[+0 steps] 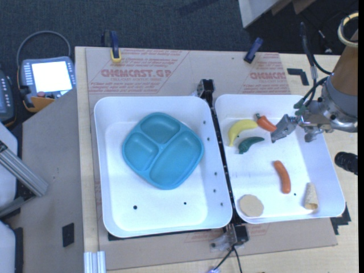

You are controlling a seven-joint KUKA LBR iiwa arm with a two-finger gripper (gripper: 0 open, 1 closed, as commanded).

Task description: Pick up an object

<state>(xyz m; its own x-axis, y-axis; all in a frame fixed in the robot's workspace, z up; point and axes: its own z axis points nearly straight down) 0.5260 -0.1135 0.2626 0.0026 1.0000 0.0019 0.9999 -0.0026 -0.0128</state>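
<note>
A single fixed camera looks down at a slant from above the bench (pixel 170 238), far enough back to take in both white bins whole. The left bin (pixel 108 169) sits mid-frame, the right bin (pixel 327 169) just beside it toward the right edge, with dark floor (pixel 142 10) beyond the bench's far side.

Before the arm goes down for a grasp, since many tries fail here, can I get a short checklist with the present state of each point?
1. Fingers over the right white bin, near the small orange carrot-shaped toy: ok.
2. Nothing between the fingers: ok.
3. Fingers open enough for a grasp: cannot tell.
4. Carrot toy apart from the yellow banana toy: ok, narrowly.
5. Dark green toy close under the banana may crowd a grasp: not ok.
6. Red sausage toy lies alone: ok.
</note>
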